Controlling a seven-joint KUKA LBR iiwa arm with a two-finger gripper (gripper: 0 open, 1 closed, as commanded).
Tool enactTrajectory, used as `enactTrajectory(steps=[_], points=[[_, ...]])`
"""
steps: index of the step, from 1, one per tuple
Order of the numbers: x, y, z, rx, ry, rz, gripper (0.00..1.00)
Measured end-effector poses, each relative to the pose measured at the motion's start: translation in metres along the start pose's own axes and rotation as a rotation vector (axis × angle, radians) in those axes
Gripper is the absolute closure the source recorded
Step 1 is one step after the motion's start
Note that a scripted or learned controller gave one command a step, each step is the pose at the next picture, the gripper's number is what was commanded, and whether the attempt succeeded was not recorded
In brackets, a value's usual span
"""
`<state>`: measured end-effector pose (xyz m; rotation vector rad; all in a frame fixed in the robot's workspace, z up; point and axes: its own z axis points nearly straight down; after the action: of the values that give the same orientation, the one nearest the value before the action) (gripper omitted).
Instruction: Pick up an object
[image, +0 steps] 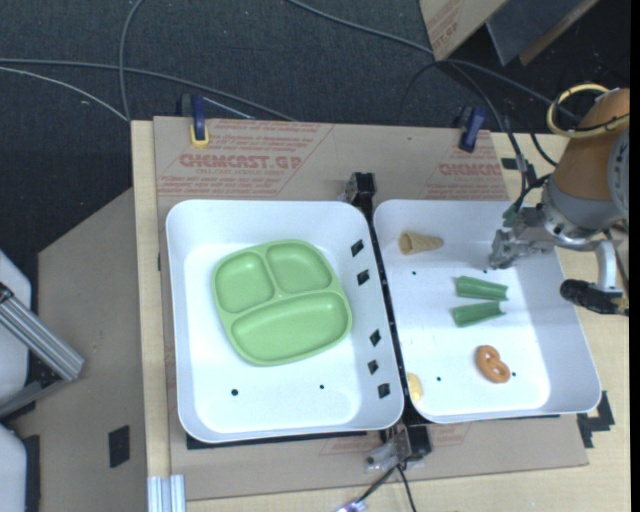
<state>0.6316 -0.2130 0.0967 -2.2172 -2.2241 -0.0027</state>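
The right white bin (560, 340) holds several small objects. A tan cone (420, 242) lies near its far left. Two green pieces lie mid-bin, one (482, 288) just above the other (476, 313). An orange pretzel (491, 364) sits toward the front, and a small yellow piece (413, 384) rests by the front left rim. My gripper (503, 252) hangs over the far right part of this bin, just above and to the right of the upper green piece, and nothing shows in its grasp.
The left white bin (200, 380) holds a green divided plate (282, 300). A black divider with clips (370, 290) runs between the bins. The grey and orange arm (590, 170) comes in from the right, with cables behind it.
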Motion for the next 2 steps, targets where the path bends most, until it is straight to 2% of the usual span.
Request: enactTrajectory(steps=[1,2], points=[[0.003,-0.007,-0.049,-0.004,-0.003,0.003,1.00],[0.004,-0.001,-0.114,-0.007,-0.005,0.002,1.00]])
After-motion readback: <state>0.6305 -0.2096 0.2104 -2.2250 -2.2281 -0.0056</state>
